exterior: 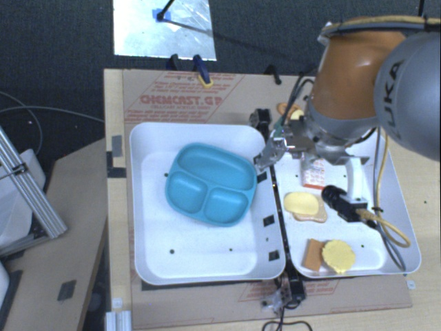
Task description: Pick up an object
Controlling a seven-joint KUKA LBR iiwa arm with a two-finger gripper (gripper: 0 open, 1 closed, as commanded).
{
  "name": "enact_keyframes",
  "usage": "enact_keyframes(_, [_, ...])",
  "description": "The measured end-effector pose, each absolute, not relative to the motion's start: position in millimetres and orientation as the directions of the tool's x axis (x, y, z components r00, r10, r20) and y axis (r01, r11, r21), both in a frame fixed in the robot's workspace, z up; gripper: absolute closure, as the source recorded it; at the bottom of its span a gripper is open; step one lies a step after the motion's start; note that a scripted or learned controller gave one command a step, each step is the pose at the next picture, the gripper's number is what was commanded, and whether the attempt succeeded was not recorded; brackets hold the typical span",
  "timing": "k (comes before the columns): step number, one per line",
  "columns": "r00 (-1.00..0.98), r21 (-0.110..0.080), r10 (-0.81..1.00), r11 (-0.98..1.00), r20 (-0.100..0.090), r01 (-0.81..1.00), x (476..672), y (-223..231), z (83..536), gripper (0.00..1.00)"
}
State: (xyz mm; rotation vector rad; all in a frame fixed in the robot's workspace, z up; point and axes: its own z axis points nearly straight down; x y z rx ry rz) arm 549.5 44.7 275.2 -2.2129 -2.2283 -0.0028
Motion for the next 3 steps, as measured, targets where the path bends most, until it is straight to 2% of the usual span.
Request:
enact_keyframes(1, [-0.008,-0.006,1.0,0.008,0.002,1.0,539.5,94.5,209.9,0.0])
enact_keyframes(2, [-0.008,-0.008,1.0,0.008,0.002,1.0,513.7,150.6,120.0,0.0])
enact_keyframes(3, [-0.007,0.018,1.0,0.007,0.008,1.0,488.1,159.0,343.1,0.0])
